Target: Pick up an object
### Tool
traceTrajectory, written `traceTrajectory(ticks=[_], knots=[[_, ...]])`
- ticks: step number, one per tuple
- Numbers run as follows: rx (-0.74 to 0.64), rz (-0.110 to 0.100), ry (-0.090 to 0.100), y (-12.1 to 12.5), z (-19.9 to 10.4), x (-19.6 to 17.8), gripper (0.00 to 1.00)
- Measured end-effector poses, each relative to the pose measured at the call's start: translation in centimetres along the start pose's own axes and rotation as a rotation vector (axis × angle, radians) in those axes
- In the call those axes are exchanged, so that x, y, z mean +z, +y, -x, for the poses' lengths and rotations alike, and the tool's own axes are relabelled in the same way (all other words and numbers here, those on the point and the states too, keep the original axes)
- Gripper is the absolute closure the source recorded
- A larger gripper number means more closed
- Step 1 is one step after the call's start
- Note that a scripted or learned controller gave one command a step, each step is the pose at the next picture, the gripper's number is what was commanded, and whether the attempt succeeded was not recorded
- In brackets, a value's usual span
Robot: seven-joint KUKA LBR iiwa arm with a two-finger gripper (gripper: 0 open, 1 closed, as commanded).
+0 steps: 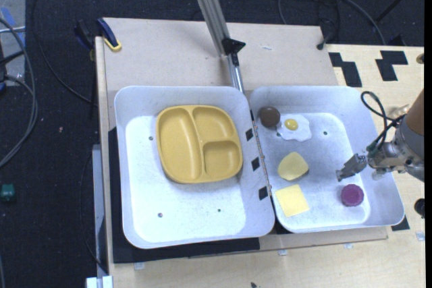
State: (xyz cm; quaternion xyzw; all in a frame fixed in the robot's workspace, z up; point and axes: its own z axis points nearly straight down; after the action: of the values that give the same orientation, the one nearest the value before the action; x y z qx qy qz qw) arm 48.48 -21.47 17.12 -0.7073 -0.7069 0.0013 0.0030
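The right bin (pixel 334 108) holds a brown ball (pixel 269 117), a fried egg (pixel 294 127), a pale yellow rounded piece (pixel 293 166), a flat yellow cheese square (pixel 291 200) and a purple round piece (pixel 352 195). My gripper (pixel 351 168) comes in from the right edge and hovers over the right bin's right side, just above the purple piece. I see nothing between its fingers.
The left bin (pixel 135 212) carries a yellow divided plate (pixel 200 143). A metal pole (pixel 210 3) slants down to the bins' far edge. Cables lie on the dark floor around the bench.
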Motion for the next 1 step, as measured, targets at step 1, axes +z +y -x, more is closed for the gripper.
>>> traceTrajectory(ticks=[1], knots=[[0.001, 0.001, -0.001, -0.62, 0.68, 5.85, 0.0]])
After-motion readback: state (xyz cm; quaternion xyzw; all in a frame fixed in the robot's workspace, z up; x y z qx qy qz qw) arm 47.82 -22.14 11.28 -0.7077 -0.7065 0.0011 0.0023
